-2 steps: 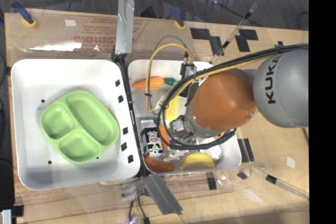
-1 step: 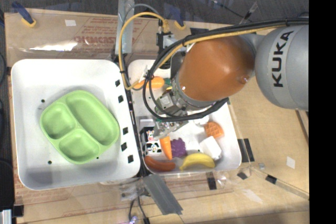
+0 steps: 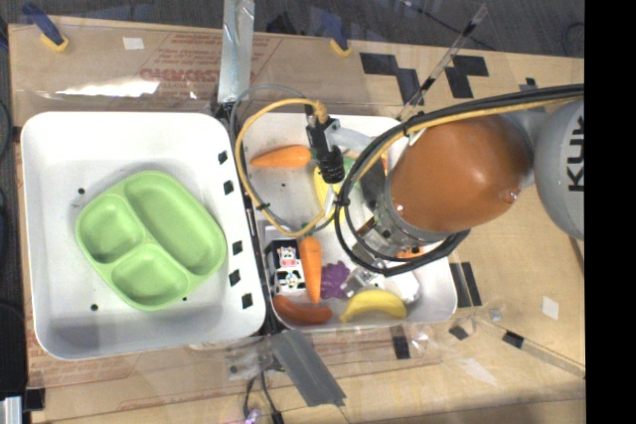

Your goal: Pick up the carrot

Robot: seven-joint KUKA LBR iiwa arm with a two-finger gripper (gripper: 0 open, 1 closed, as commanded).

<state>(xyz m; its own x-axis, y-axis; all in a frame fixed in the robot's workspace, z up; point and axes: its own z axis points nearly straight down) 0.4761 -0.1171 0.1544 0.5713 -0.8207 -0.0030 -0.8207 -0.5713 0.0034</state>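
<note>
Jaws hidden under the orange wrist, state unclear; carrot [image 3: 311,267] lies just left.

The desk [image 3: 99,45] is pale wood-brown under a clear sheet, with faint red print near its far edge and black marks at the right. Two white bins sit directly on it, side by side and touching — the left bin [image 3: 50,154] near the desk's left edge, the right bin [image 3: 437,298] partly under the arm. A grey strip [image 3: 237,50] lies behind their joint — possibly tape, hard to tell.
</note>
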